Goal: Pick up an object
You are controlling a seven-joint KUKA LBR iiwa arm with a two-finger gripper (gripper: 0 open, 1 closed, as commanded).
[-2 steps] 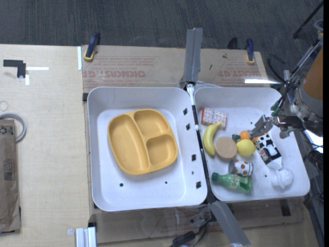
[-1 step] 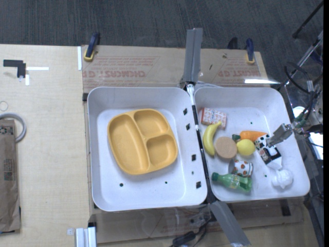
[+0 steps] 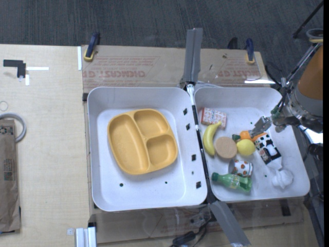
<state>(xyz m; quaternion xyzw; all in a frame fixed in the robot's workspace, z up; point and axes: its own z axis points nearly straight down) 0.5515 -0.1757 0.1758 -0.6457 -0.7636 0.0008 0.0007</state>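
light wood bench (image 3: pixel 46 138), two white bins side by side on cardboard sheet (image 3: pixel 139 66), left bin (image 3: pixel 97 153) and right bin (image 3: pixel 295 161) touching at centre, brown paper bag (image 3: pixel 9 174) at left edge, blue clamps (image 3: pixel 92 45) on cardboard's far edge

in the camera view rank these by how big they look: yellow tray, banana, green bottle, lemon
1. yellow tray, by far the largest.
2. banana and green bottle: they look about alike in length, so I won't rank them.
3. lemon, the smallest.
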